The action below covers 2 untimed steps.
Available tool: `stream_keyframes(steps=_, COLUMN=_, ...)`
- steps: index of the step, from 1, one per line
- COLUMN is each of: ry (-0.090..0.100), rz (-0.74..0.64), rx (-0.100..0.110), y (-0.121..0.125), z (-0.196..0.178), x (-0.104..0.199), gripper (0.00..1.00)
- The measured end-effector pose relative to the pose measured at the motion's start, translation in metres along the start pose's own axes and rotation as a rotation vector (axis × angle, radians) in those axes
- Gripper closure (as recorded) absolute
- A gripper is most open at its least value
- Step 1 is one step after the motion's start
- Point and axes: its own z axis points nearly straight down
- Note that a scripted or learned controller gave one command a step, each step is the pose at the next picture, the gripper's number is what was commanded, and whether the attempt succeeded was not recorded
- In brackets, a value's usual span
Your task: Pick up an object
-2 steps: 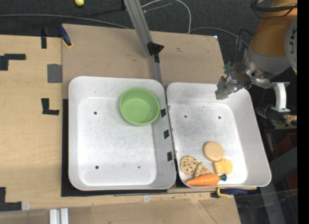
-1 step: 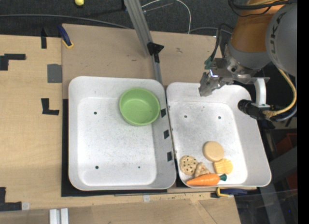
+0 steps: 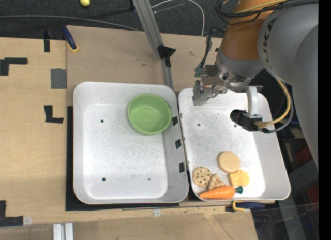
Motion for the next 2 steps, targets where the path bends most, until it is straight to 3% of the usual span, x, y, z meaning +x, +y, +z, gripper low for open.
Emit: stream_keyframes(steps=2, ry=0.000, rz=0.000, rx=-0.001, y=0.007, z=0.002, x=0.100, gripper=1.00)
